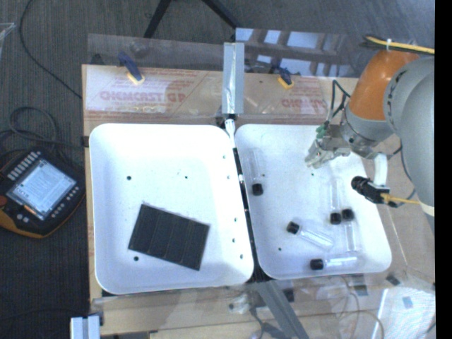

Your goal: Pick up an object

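Grey and blurred, the claw (319, 154) is hanging over the right bin (282, 143); I am seeing no tube (253, 169) in it, and cannot tell its spread.

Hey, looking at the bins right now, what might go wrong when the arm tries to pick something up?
1. The clear vials in the right bin are thin and see-through, so the gripper may misjudge them.
2. Several vials lie close together near the bin's right side; closing on one may knock another.
3. The dark flat panel in the left bin lies flush on the floor, which probably leaves little edge to grip.
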`<action>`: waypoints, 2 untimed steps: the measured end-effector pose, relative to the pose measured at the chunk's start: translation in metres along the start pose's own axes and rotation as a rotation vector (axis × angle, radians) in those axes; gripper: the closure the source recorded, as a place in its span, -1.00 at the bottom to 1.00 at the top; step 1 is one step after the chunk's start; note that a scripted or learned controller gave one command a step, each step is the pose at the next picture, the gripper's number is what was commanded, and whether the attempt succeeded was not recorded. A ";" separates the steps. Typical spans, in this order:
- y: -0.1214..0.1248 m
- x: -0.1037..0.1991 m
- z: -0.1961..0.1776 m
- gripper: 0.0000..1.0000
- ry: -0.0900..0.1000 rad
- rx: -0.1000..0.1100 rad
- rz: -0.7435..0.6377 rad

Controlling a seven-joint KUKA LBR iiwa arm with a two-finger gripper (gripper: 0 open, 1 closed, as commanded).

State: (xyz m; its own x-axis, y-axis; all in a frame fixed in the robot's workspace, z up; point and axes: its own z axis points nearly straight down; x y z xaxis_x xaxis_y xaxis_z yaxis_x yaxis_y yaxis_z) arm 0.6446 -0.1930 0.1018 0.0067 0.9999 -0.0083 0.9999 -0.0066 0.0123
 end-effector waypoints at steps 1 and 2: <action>0.027 0.000 0.011 1.00 0.004 0.006 0.345; 0.027 0.075 0.009 1.00 0.004 0.002 0.072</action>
State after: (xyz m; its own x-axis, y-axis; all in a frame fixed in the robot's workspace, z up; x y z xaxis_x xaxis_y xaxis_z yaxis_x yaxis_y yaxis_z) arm 0.6719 -0.1179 0.0921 0.0785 0.9969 -0.0036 0.9969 -0.0785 0.0108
